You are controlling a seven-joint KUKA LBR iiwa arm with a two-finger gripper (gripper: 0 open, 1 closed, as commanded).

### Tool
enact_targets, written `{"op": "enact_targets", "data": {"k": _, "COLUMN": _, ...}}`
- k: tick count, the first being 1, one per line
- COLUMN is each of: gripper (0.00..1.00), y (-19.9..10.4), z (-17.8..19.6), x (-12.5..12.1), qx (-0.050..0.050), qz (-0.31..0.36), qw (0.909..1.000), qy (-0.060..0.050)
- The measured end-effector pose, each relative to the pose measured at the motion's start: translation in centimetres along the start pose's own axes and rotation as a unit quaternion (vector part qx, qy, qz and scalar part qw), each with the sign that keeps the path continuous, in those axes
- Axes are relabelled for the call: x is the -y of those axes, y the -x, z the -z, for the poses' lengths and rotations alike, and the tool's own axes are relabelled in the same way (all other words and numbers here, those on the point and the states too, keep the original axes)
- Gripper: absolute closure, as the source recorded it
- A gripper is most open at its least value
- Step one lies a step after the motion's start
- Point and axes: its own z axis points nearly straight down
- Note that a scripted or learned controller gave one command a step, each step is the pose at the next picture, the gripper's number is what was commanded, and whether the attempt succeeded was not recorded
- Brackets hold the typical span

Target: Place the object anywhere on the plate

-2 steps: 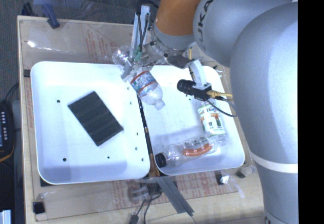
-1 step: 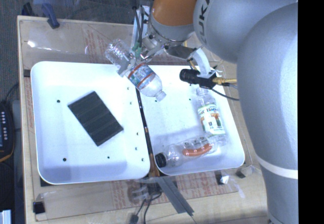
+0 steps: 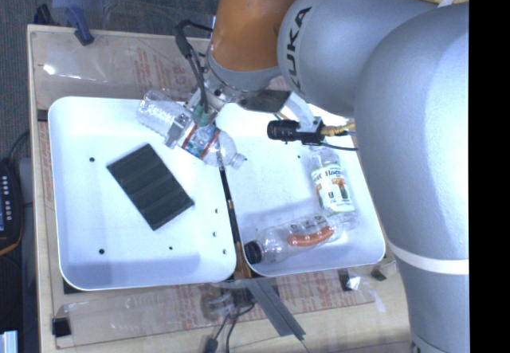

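"kuka" lettering marks the arm [image 3: 351, 41]; fingers [image 3: 198, 114] (grip unclear) meet a red-labelled bottle [image 3: 203, 143] over the bins' divide.

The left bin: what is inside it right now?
Left bin holds a dark ridged plate lying flat. A clear plastic bottle lies across the divider at the hand; the arm covers the bin's upper right corner.

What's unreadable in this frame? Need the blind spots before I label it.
- Tool: the orange wrist covers it from above, so its grip state can't be judged.
- Bottle at the bin divider: clear plastic, washed out against the white; whether it is held or just lying there is unclear.
- Right bin: its far right side is hidden behind the grey arm.
- Label on the small bottle: too small to read.
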Motion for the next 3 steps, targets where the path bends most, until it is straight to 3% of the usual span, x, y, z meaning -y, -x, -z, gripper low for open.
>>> {"op": "enact_targets", "data": {"k": 1, "gripper": 1.00, "y": -4.3, "z": -0.3, "x": -0.8, "qx": 0.001, "qz": 0.012, "qw": 0.9999, "qy": 0.000}}
{"op": "enact_targets", "data": {"k": 2, "gripper": 1.00, "y": -5.6, "z": -2.6, "x": -1.0, "qx": 0.000, "qz": 0.038, "qw": 0.9993, "qy": 0.000}}
{"op": "enact_targets", "data": {"k": 3, "gripper": 0.00, "y": -5.6, "z": -2.6, "x": -1.0, "qx": 0.000, "qz": 0.039, "qw": 0.9993, "qy": 0.000}}
